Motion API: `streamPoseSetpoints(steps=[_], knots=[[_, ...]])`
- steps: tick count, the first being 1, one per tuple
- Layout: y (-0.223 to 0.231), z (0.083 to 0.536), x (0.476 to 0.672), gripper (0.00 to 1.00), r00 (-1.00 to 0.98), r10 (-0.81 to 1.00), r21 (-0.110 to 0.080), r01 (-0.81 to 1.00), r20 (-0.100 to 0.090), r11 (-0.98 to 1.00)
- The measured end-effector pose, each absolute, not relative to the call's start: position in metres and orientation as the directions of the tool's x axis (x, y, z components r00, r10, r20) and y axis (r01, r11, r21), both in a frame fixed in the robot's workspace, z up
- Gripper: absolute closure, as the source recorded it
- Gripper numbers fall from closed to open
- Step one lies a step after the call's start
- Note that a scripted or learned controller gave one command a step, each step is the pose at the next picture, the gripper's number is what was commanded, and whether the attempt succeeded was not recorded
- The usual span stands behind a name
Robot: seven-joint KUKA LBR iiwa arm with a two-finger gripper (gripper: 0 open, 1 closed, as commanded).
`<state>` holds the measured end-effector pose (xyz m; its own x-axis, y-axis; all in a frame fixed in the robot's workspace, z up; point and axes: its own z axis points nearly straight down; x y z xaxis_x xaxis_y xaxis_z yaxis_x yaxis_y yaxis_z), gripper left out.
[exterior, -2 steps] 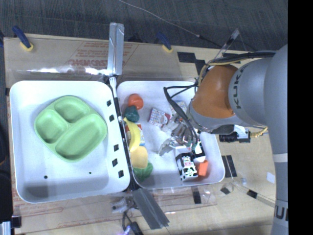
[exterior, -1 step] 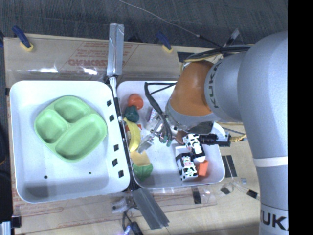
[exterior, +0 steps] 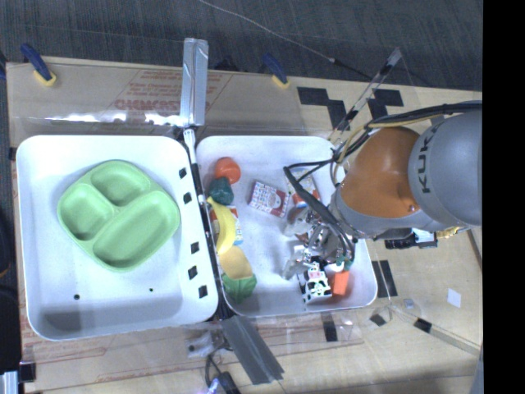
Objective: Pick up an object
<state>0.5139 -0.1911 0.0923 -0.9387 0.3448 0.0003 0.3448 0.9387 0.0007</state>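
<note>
While my jaws (exterior: pixel 316 249) hover low in the right bin (exterior: pixel 271 150), I cannot tell how wide they stand. Nearest is the black-and-white toy (exterior: pixel 312 283) at the bin's front; I should centre over it before closing.

The arm (exterior: pixel 410 179) reaches into the right bin (exterior: pixel 271 150), its gripper (exterior: pixel 316 249) low among toys (exterior: pixel 225 220). A green plate (exterior: pixel 119 212) lies in the left bin (exterior: pixel 49 302).

Even, fairly bright overhead light is seen. Mild glare is cast on the white bins (exterior: pixel 49 220), soft shadows gather toward six o'clock, and fine detail is blurred throughout.
</note>
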Motion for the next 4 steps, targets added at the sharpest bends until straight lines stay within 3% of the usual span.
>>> streamPoseSetpoints(steps=[1,3,4], knots=[[-0.208,0.094,0.480,0.00,-0.919,0.393,0.002,0.393,-0.007,0.919],[-0.208,0.094,0.480,0.00,-0.947,0.320,0.001,0.320,-0.006,0.947],[-0.163,0.092,0.531,0.00,-0.952,0.305,0.002,0.305,-0.001,0.952]])
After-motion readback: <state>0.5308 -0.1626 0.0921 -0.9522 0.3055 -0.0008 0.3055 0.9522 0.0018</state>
